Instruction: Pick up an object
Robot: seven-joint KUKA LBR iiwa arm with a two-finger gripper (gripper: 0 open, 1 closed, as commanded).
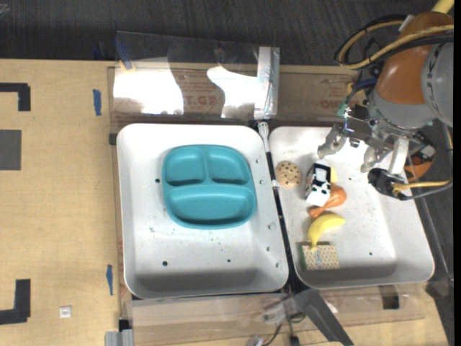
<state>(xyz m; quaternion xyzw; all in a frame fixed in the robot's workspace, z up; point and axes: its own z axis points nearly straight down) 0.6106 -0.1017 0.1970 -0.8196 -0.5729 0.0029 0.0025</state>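
The right bin [403,254] holds several small objects. A round tan cookie [288,173] lies near its left wall. A black-and-white toy [319,181] sits beside it, touching an orange piece [331,199]. Below them lie a yellow banana [325,225] and a speckled tan block [320,256]. My gripper [354,157] hangs over the upper part of this bin, up and to the right of the black-and-white toy. Its two fingers are spread apart and open, with nothing between them.
The left bin [137,236] bears a teal divided plate [209,186]. A ridge where the two bins meet runs down the middle [277,215]. Behind the bins stands a clear plastic sheet [194,85]. Cables [374,34] loop above the arm's orange band.
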